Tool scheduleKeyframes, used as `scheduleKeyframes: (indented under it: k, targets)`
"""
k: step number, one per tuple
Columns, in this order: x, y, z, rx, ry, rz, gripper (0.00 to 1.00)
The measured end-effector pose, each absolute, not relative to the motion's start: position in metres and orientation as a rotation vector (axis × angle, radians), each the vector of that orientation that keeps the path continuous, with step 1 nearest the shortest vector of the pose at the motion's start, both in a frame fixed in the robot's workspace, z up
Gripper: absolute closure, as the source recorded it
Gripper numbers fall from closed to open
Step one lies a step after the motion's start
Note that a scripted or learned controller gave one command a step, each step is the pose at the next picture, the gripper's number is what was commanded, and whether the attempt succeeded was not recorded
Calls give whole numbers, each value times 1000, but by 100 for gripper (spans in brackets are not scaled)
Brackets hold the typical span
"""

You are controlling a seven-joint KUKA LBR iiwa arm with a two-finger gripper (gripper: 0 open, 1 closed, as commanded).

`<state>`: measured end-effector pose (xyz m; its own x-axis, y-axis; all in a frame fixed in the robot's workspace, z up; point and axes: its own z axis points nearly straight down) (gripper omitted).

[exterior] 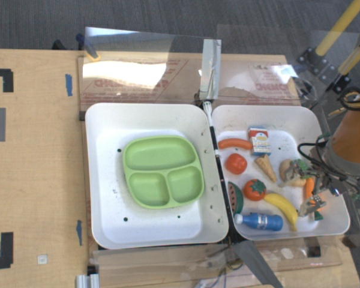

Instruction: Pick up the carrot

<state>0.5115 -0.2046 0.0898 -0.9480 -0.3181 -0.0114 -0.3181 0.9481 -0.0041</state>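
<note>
Pincer [312, 192] closed on carrot [310, 186] | carrot small, orange, upright | right bin [333, 224]

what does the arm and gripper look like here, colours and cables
The arm enters from the right edge with a broad orange band above the wrist. Below it, the gripper is a dark, thin-framed assembly with small orange accents, and thin black cables loop around the wrist.

This is looking like a robotics lab rather than any kitchen: two white bins [102, 161] are sitting on a cardboard-topped bench [30, 161] marked with black and blue tape, clear plastic shields [144, 59] are standing along the upper middle, grey carpet is showing beyond, and toy food [280, 206] is filling the right bin.
</note>
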Motion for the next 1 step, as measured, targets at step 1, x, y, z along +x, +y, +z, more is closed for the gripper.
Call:
scheduleKeyframes:
  k: [1]
  targets:
    - [517,-204,103,-503,3072,-12,100]
